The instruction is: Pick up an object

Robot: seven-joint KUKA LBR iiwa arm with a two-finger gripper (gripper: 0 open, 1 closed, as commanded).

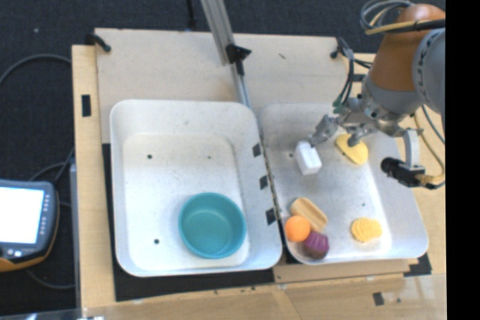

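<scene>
Two candidates near claw (pixel 343 133) in right bin (pixel 390 236): yellow piece (pixel 355 152) just beside, at 5 o'clock; white block (pixel 307 158) near, at 8 o'clock, long axis running 11-to-5. Claw fingers spread wide, holding nothing, above bin floor.

The arm (pixel 405 56) is cut off by the right side of the view. Part of the yellow piece (pixel 355 152) is hidden beneath the gripper (pixel 339 130), whose fingertips are too small to be told apart. The tablet (pixel 22 221) is cut off by the left edge. The metal pole (pixel 214 4) is cut off at the top.
</scene>
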